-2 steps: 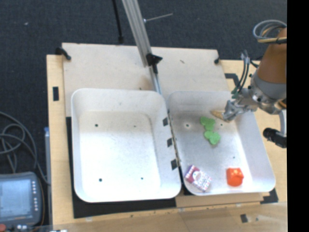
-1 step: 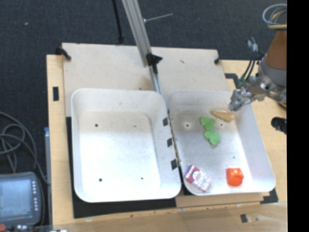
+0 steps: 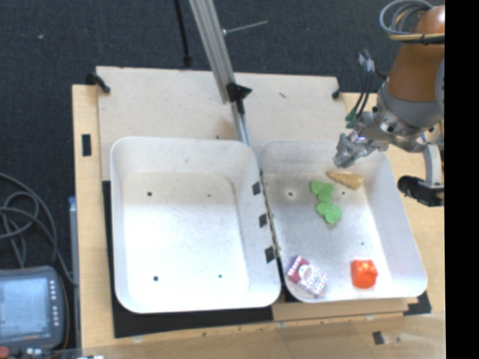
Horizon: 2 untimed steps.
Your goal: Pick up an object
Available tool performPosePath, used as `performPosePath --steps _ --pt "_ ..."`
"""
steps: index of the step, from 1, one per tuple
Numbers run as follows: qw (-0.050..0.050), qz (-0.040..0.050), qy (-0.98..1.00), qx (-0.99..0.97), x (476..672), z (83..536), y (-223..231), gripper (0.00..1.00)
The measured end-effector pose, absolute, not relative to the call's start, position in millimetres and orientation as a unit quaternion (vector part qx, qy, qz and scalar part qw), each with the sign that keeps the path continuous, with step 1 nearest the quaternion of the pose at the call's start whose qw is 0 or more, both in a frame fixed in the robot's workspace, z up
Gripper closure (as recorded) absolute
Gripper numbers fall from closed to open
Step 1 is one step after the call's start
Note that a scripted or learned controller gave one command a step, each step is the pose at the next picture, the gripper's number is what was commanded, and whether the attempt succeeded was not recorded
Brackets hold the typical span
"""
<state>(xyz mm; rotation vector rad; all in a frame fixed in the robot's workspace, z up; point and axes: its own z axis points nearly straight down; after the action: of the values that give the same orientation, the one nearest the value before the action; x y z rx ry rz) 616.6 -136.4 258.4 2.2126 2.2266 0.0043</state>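
Claw (image 3: 350, 154) sits low over the far edge of the right bin (image 3: 397, 223), just above and beside the tan cone-shaped piece (image 3: 345, 177), presumably lined up on it as the nearest target; whether it is released or clenched cannot be told at this angle. The piece lies on its side on the bin floor, pale tan, tapered, near the green object (image 3: 325, 202). Orange block (image 3: 364, 273) and red-patterned packet (image 3: 307, 276) lie well apart at the near edge.

arm (image 3: 415, 58) cut by right edge | gripper (image 3: 349, 154) fingers blurred (state unclear)
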Motion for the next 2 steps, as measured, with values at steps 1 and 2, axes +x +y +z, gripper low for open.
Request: performPosePath --steps 1,2 --pt "0.0 0.0012 0.71 0.705 620.2 264.8 -81.3 1.0" --pt "0.001 0.0014 0.71 0.705 623.8 267.8 -26.0 1.0"
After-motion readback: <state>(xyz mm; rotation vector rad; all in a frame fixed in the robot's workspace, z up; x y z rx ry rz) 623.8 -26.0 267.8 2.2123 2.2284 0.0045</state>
